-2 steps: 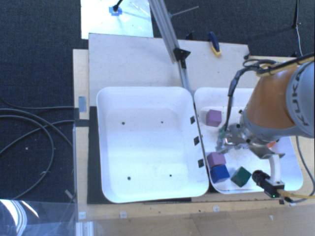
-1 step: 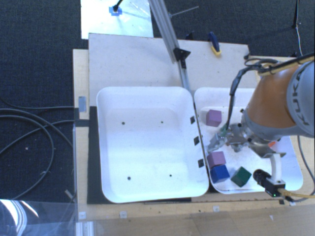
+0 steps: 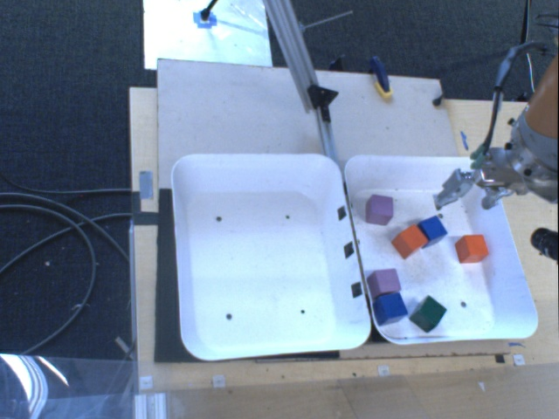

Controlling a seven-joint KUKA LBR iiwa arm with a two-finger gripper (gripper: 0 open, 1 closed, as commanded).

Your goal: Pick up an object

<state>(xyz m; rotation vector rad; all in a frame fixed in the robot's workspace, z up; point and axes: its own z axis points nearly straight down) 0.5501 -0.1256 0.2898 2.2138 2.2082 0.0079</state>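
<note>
**Operator:** Gripper status?

**Technician:** Positioned above the right bin, near its far right part. The 2 fingers stand apart, with nothing between them. The arm enters from the right edge.

**Operator:** Nearest objects to the tool?

**Technician:** 7 cubes lie in the right bin. A blue cube sits just below and slightly left of the fingertips, touching an orange cube on its lower left side. A second orange cube lies directly below the tool, apart from that pair. A purple cube lies to the left of the tool, near the wall between the bins.

**Operator:** Remaining objects?

**Technician:** Further below and left of the tool, a second purple cube touches a second blue cube at the near left corner. A dark green cube rests just right of that blue cube, well below the tool.

**Operator:** Left bin?

**Technician:** Located well left of the tool, side by side with the right bin. 3 black clips join the shared rims.
</note>
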